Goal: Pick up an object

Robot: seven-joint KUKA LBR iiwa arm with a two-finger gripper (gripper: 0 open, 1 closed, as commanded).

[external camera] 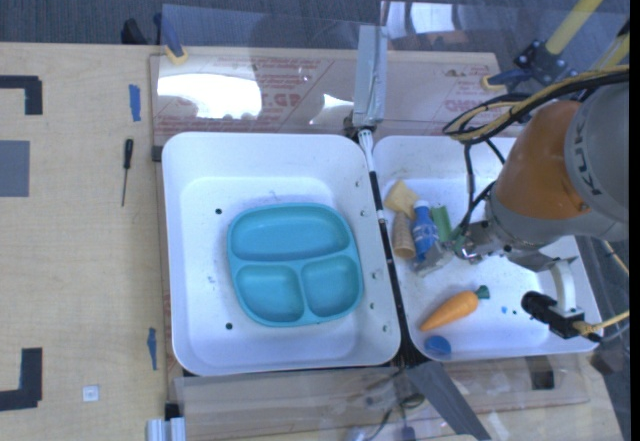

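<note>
The right bin (545, 329) holds several small items. A tan wedge (401, 197) lies over a tan roll (403, 235) at its left side, with a blue bottle (424, 231) beside them and a green piece (441, 224) next to that. An orange toy carrot (451, 309) with a green tip lies nearer the front, and a small blue piece (437, 345) sits at the front edge. My gripper (462, 247) is low in the right bin, just right of the blue bottle and the green piece and above the carrot. The wrist hides much of it.
The left bin (190, 229) holds a teal divided plate (294, 262). A metal divider (369, 79) stands behind the gap between the bins. Black and yellow cables (500, 114) loop over the back of the right bin. A screwdriver (126, 169) lies on the bench at left.
</note>
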